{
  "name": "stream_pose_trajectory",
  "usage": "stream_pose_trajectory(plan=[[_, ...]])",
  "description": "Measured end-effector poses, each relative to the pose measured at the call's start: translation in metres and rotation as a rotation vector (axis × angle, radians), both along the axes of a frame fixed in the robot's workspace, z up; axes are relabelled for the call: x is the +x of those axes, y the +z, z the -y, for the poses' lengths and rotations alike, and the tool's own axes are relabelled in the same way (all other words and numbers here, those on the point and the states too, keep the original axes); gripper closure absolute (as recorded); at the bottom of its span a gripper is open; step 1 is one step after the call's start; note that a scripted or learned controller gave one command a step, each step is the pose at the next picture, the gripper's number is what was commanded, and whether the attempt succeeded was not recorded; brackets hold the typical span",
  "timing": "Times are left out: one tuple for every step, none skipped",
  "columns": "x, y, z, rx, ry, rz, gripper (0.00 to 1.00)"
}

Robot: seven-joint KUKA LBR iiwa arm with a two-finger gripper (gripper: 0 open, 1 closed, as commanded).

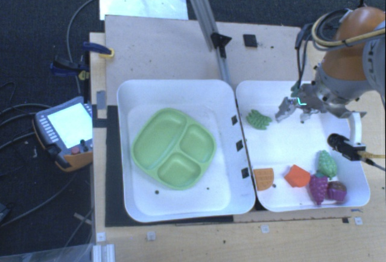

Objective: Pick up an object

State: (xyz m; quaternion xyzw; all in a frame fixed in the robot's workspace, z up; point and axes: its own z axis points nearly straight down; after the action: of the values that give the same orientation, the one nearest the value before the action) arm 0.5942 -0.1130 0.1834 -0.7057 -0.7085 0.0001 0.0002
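Purple grapes (319, 188) lie beside an orange block (297, 175); the claw (297, 111), spread wide, hovers near a bumpy green toy (259, 119).

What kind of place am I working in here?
Likely a robotics lab bench: two white bins on board over dark carpet, toy food like purple grapes, and a teach pendant with loose cables.

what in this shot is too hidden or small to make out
- Gripper, camera view: too small and blurred to tell how its fingers stand or whether anything sits between them.
- Arm: cut off by the right edge, so its base is hidden.
- Dark red item in the right bin: partly covered by the purple grapes; its kind is unclear.
- Small black thing on the board: too small to identify.
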Motion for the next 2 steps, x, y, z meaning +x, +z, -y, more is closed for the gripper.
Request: stream_pose_trajectory(plan=[[0.001, 0.001, 0.000, 0.000, 0.000, 0.002, 0.00], [-0.005, -0.044, 0.005, 0.000, -0.003, -0.002, 0.00]])
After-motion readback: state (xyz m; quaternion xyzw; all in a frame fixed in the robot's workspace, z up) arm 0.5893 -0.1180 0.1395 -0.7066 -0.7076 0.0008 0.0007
